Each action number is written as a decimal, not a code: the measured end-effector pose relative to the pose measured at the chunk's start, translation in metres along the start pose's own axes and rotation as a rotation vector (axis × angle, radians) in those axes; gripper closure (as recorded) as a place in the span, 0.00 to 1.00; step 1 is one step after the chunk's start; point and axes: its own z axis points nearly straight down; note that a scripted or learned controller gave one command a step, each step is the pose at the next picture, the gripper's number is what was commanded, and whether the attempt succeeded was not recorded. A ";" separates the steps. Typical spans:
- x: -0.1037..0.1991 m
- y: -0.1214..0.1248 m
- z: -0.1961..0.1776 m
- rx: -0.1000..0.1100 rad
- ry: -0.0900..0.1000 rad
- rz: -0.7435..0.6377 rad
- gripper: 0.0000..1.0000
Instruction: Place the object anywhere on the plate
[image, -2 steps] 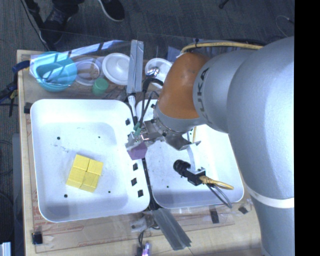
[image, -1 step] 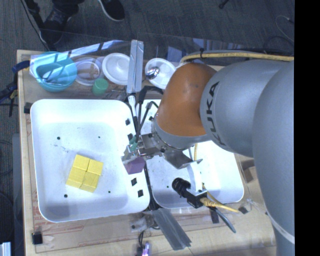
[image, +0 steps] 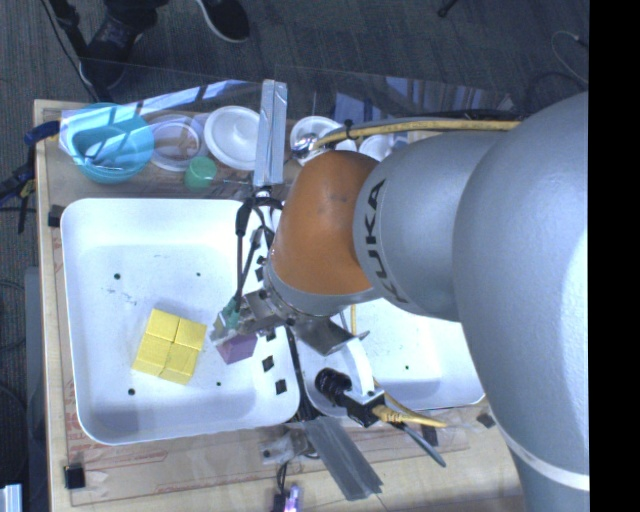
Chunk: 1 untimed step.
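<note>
Two white bins share the tabletop (image: 60, 455); the grey arm's orange band (image: 320, 230) covers the right bin (image: 440, 385). The gripper (image: 240, 330) hangs over the left bin (image: 110, 260), jaw state impossible to tell. A small purple block (image: 238, 347) sits directly beneath it; yellow blocks (image: 170, 345) lie to its left.

Dark, seemingly carpeted floor (image: 400, 50) surrounds the wooden bench (image: 180, 455)

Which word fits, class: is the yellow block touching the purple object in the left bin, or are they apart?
Apart. The camera view shows a strip of bare white bin floor between the yellow block and the purple object beside the arm.
</note>
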 end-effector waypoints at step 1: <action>-0.019 0.056 0.000 -0.002 -0.001 0.044 1.00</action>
